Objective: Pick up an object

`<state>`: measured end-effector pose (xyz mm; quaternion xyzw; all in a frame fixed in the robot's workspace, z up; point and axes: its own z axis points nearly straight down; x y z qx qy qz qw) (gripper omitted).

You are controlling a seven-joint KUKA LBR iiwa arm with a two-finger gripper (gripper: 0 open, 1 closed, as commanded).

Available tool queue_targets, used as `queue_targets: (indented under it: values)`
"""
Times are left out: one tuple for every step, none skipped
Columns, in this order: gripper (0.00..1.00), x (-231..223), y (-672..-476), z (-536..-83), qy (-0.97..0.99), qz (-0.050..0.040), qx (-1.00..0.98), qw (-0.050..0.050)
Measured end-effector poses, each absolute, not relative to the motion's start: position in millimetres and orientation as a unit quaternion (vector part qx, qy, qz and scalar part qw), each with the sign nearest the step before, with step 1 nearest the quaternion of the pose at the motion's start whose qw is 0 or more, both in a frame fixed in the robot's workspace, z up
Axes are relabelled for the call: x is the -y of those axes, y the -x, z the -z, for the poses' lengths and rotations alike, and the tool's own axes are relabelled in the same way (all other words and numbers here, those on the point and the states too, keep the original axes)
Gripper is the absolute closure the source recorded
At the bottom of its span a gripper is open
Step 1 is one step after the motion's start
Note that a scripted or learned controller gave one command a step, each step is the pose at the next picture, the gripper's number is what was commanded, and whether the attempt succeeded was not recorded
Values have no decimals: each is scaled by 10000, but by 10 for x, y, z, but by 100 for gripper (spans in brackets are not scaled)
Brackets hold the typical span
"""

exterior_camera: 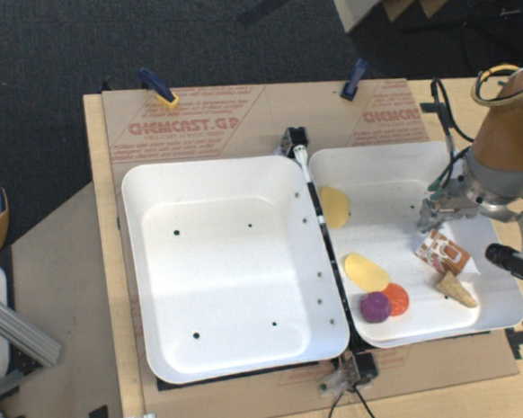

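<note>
Camera view gives us the right bin (393,162), where our claw (440,220) hangs; whether it is open, we cannot tell. Just below it sits an orange-and-white packet (443,254), a tan wedge (457,291) lower, yellow piece (365,270) to its left.

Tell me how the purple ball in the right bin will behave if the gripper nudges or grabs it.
The purple ball looks round, so it would probably roll when pushed. It touches the orange piece and sits just below the yellow piece, so a nudge likely shifts those too. Its smooth, curved sides may slip from the gripper unless the grasp is centred.
</note>
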<state>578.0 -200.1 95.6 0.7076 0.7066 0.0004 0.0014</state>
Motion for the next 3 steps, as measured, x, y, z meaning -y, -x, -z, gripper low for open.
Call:
queue_targets:
  values:
    - [100, 1936, -5723, -2841, -7064, -45, -7077, 94]
    - [100, 1536, -5603, -4628, -7052, -60, -7090, 96]
    - [100, 1312, -5091, -5422, -7061, -43, -7081, 63]
